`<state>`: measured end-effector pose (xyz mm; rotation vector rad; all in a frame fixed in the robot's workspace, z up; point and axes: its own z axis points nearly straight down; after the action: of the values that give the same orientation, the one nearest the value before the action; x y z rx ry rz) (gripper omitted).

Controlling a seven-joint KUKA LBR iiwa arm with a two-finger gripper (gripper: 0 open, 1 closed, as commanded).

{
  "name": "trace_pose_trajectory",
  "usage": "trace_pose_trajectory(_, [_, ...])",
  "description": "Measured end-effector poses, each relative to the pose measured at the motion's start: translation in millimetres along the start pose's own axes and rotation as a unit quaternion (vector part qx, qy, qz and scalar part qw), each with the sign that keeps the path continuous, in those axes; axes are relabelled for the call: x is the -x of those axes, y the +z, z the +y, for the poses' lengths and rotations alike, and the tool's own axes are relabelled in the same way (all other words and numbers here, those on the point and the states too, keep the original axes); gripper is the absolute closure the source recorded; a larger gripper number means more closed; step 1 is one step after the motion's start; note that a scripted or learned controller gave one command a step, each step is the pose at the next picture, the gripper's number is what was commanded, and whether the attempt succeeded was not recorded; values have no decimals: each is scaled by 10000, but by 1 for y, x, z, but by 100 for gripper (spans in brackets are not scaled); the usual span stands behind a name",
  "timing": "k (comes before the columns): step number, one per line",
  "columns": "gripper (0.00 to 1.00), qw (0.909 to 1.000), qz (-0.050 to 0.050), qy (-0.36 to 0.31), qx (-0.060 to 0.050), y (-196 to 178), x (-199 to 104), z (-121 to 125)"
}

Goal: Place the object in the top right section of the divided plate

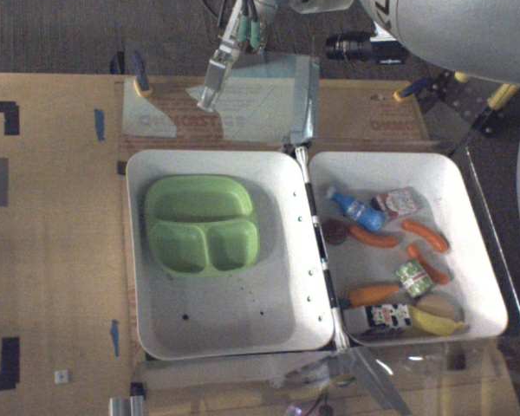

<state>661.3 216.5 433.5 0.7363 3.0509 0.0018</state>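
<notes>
Plainly, no object is named, so we take it to be one of the small toy foods lying loose in the right bin (484,241), below and right of the claw (208,96) and well apart from it. Among them we see a blue bottle (357,209), a banana (439,321) and a green can (412,277). We judge these light, stiff and smooth, likely to slip, so each is best taken across its narrow middle. The green divided plate (201,222) sits in the left bin (234,319), directly below the claw. The claw hangs beyond both bins; we cannot tell how far open it is, and we see nothing in it.
</notes>
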Motion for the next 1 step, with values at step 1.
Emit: trace_pose_trajectory(1, [100, 10000, -20, -2, 13, -9, 1, 2])
